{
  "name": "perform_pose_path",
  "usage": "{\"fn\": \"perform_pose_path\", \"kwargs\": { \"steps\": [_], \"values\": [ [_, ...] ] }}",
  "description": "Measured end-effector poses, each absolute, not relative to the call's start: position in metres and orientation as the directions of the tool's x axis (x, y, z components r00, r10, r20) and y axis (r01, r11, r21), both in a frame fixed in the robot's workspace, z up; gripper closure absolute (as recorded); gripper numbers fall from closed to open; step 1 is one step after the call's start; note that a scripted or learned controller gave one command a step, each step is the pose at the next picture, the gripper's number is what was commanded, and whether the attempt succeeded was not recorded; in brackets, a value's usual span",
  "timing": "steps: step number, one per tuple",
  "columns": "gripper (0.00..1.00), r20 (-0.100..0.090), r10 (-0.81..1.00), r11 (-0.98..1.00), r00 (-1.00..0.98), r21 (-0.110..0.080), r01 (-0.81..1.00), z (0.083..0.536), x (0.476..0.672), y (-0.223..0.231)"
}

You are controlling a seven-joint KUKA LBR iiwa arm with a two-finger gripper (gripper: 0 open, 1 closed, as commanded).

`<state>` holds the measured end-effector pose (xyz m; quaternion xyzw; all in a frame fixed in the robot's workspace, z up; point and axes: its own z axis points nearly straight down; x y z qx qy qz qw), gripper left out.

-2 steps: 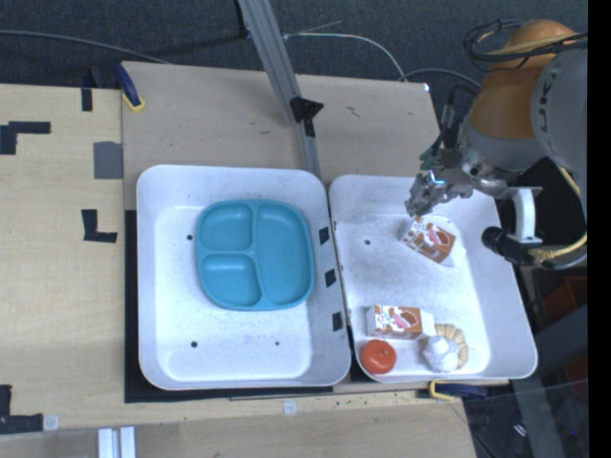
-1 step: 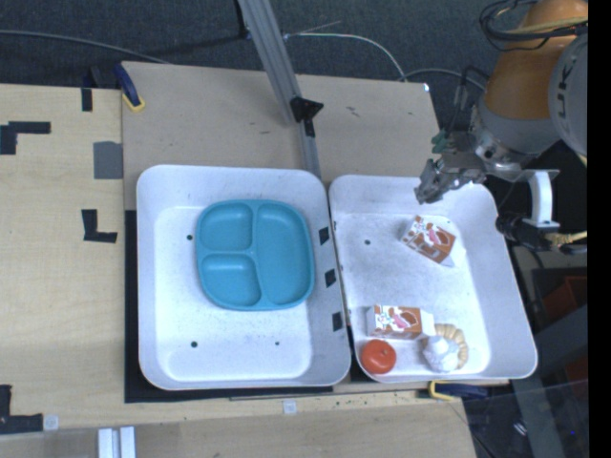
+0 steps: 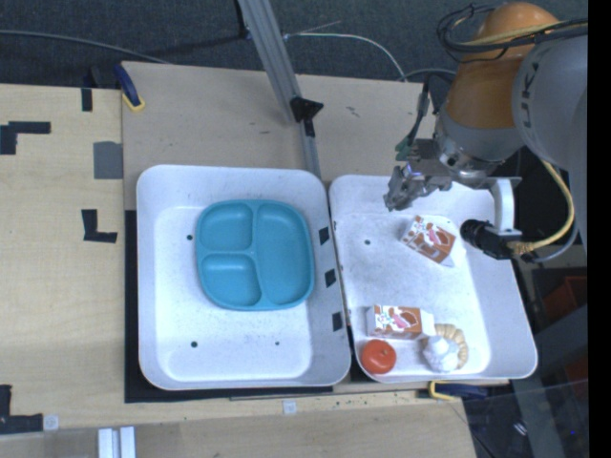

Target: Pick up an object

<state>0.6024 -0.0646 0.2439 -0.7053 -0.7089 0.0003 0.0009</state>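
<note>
Here, two white bins on the bench (image 3: 210, 132). The left bin (image 3: 162, 284) has a teal divided plate (image 3: 255, 254) lying flat near its middle. The right bin (image 3: 496, 322) holds four items: a red-and-white packet (image 3: 431, 239) tilted in the upper half, a small red-and-white carton (image 3: 396, 322) lying near the front, an orange-red round fruit (image 3: 378, 356) at the front edge just below the carton, and a tan-and-white pastry-like item (image 3: 445, 347) right of the fruit, near the carton's right end.

The arm (image 3: 506, 74) comes in from the right. Gripper (image 3: 403, 191) sits over the right bin's back left corner, above and left of the packet, apart from it. Nothing visible between its tips; open or shut, cannot tell, too dark and small.

A grey metal pole (image 3: 272, 46) slants down from the top to the gap between the bins, just left of the gripper. Cables (image 3: 563, 218) loop beside the right bin's far edge. Black tape marks (image 3: 95, 225) on the bench at left.
</note>
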Motion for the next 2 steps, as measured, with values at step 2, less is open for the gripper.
{"fn": "perform_pose_path", "kwargs": {
  "steps": [2],
  "values": [
    [1.00, 0.001, 1.000, 0.006, -0.006, -0.004, 1.000, 0.231, 0.569, 0.039]
  ]
}}
